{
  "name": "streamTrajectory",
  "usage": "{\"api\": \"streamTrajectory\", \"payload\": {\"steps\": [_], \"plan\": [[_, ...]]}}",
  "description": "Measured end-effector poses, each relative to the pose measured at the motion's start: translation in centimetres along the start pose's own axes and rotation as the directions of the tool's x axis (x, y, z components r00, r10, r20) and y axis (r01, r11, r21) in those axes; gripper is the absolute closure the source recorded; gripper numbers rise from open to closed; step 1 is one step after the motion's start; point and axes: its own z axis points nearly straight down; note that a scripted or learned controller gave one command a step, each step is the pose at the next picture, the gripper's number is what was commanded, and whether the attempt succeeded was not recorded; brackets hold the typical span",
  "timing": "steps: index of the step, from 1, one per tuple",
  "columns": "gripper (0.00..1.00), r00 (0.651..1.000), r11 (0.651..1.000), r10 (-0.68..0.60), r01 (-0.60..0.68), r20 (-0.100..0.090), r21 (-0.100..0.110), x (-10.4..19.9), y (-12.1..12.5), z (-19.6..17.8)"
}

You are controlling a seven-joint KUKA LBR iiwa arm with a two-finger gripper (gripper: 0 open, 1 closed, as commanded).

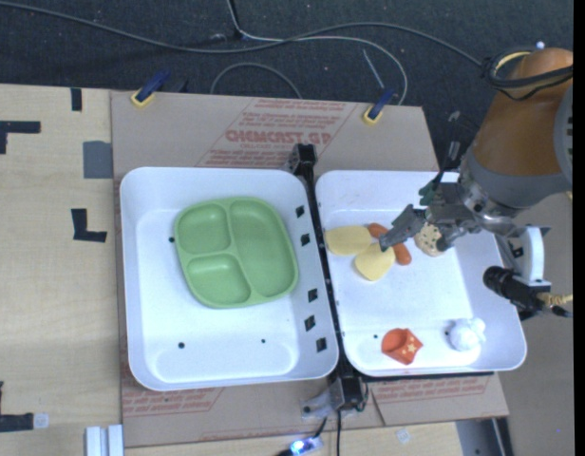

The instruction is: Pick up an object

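The tool [418,234] hangs low over the right bin [482,350], its dark fingers reaching toward the cluster of small items near the bin's left-centre. Whether those fingers are spread or closed cannot be told from this slant, and nothing is visibly caught between them.

Just beside the tool lies a small speckled tan piece [428,242], close against its right side. To its left are two pale yellow flat pieces [359,252], touching or overlapping each other, with a small orange piece [401,253] between them and the tool. Further toward the bin's near edge sit a red piece [402,345] and a white crumpled item [464,333], well apart from the tool.

The left bin [141,283] holds a green divided plate [235,252].

By the look of it, the pick is only at the reaching stage: every item rests on the bin floor, so grasp and lift remain.
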Motion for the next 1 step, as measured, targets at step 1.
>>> {"api": "streamTrajectory", "payload": {"steps": [1], "plan": [[0.0,1.0,1.0,-0.003,0.003,0.001,-0.01,0.02,0.19,-0.47]]}}
